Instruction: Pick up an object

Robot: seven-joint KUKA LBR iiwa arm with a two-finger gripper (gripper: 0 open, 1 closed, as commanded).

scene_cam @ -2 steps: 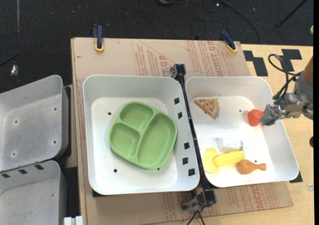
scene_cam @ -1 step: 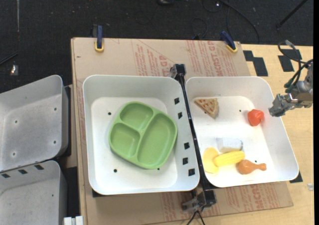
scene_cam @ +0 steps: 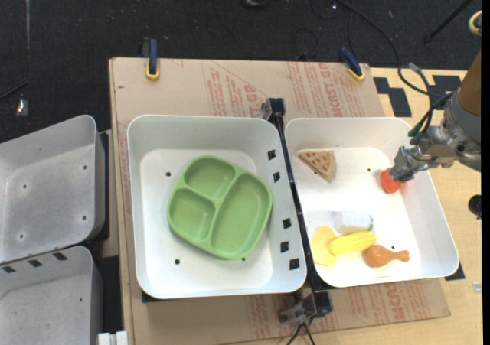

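We see the end effector (scene_cam: pixel 403 164) low in the right bin (scene_cam: pixel 429 259), right at a small red piece (scene_cam: pixel 390 181) by the far wall. It looks light, rigid and slick; we'd pinch across its middle. Grip state: can't tell.

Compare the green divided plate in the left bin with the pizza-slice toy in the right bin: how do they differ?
The green divided plate is far larger than the pizza-slice toy. The plate is light green, the slice tan. The plate is rounded with three compartments, the slice a flat triangle. The plate sits mid-bin, the slice near its bin's far left corner. Both lie flat on white bin floors, away from the gripper.
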